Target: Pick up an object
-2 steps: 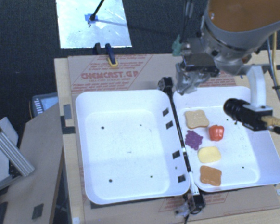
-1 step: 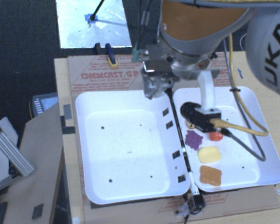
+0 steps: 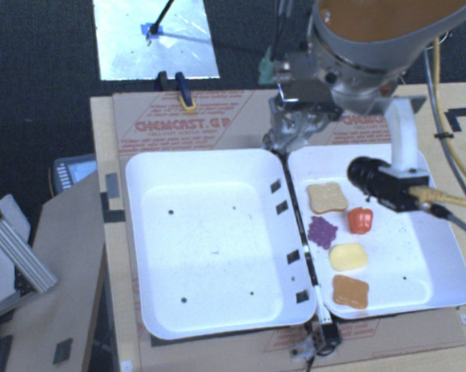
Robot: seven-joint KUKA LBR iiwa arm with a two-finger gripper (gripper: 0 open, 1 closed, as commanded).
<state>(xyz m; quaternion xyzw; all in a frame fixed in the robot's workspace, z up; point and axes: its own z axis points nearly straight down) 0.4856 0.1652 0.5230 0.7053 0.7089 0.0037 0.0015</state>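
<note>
Overhead, gripper [image 3: 282, 141] at right bin's [image 3: 438, 241] far-left corner, finger state unclear; toast [image 3: 327, 197], grapes [image 3: 322, 231], pepper [image 3: 360, 221] near left wall.

Left bin [image 3: 206, 247] just sits on printed cardboard [image 3: 204, 119]. Shiny metal sheet [image 3: 155, 35] up top, blue-yellow clamp [image 3: 184, 93] at its edge.

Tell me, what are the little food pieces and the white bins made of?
The toast slice, red pepper, purple grapes and yellow piece look like moulded plastic toys: flat solid colours, soft rounded edges. The bins seem thin formed plastic, smooth and matte white.
</note>
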